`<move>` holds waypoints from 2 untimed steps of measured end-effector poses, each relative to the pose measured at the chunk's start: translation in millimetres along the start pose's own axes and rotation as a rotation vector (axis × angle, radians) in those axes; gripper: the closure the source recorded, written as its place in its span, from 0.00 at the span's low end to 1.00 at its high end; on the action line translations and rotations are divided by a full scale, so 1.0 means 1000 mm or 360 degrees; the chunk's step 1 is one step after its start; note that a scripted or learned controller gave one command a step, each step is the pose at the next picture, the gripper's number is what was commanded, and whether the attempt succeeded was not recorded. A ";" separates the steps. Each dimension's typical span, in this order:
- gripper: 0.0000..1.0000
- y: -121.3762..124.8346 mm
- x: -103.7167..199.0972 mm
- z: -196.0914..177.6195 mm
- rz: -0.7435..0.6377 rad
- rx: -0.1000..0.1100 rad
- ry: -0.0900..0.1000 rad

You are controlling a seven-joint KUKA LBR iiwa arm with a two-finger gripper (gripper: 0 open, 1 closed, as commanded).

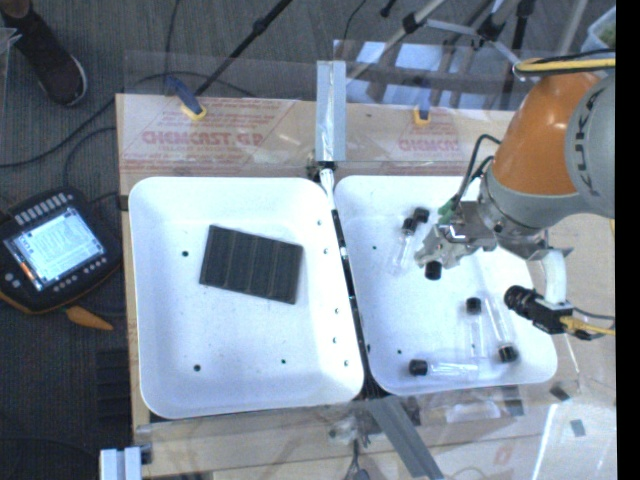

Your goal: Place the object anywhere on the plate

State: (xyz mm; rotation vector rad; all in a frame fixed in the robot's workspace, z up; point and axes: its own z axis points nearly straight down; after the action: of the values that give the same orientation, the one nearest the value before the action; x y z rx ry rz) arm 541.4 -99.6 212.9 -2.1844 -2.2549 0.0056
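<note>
As viewed from above at a slant:

Item 1, left bin (160,368): white, shallow. Holding one dark ribbed plate (251,264), rectangular, flat on the floor, slightly skewed, nearer the far wall than the near one.

Item 2, right bin (375,278): white, shallow, touching the left bin along a shared edge. Holding five clear vials with black caps, all well apart from the plate:
- first vial (408,236), far left part, just beside the gripper;
- second vial (433,268), directly under the gripper, only the cap clearly visible, contact unclear;
- third vial (476,320) and fourth vial (498,340), side by side toward the near right corner;
- fifth vial (440,368), lying along the near wall.

Item 3, gripper (440,248): low over the right bin's centre, below the orange band. Open or closed: cannot tell.

Item 4, control pendant (55,253): on the floor left of the bench, screen lit.
</note>
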 end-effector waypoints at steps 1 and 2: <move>1.00 0.052 0.055 0.032 -0.0113 0.0001 -0.0001; 1.00 0.041 0.141 0.020 -0.0598 0.0000 0.0001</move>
State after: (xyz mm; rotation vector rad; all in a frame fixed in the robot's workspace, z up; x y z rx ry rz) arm 578.3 43.0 193.0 -1.7246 -2.6221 0.0037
